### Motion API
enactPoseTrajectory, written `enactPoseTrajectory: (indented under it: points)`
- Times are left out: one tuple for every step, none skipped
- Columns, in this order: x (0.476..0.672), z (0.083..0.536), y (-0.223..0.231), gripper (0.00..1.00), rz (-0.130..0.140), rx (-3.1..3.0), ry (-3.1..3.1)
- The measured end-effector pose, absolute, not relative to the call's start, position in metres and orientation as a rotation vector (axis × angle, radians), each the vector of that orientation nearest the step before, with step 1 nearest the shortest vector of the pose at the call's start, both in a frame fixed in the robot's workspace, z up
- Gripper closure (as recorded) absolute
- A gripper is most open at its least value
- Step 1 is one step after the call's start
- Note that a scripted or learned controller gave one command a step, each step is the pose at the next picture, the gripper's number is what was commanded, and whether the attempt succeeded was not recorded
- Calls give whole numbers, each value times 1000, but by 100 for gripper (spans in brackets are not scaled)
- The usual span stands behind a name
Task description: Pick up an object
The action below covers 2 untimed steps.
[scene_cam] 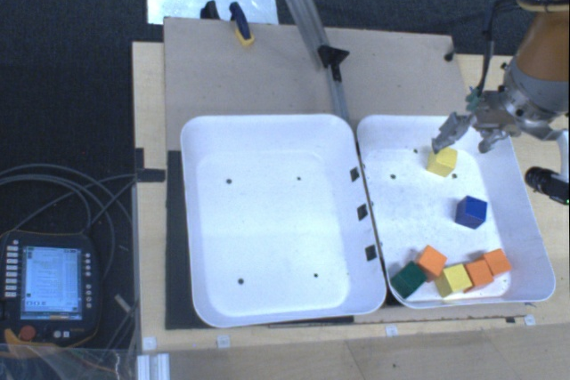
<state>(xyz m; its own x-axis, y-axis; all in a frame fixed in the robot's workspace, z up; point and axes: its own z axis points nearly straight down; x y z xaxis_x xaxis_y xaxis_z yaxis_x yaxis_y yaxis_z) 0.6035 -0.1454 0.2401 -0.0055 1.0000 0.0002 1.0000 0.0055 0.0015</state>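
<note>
In the right bin, a yellow cube lies near the back. My gripper hangs over that back part, open, with its two fingers spread apart. The left finger is just above the yellow cube's top edge, and nothing sits between the fingers. A blue cube lies alone in the middle of the bin. Along the front wall sit a green cube, a yellow cube and three orange cubes.
The left bin stands beside the right one, their walls touching at the middle. A slanted metal pole crosses the bench behind the bins. A teach pendant with cables lies on the floor at left.
</note>
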Motion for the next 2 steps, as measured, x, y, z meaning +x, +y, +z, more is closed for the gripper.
enactPoseTrajectory:
  points:
    - [604, 240, -145, 0, 2, 2215, 2226]
    - [608, 194, -153, 0, -3, 2221, 2224]
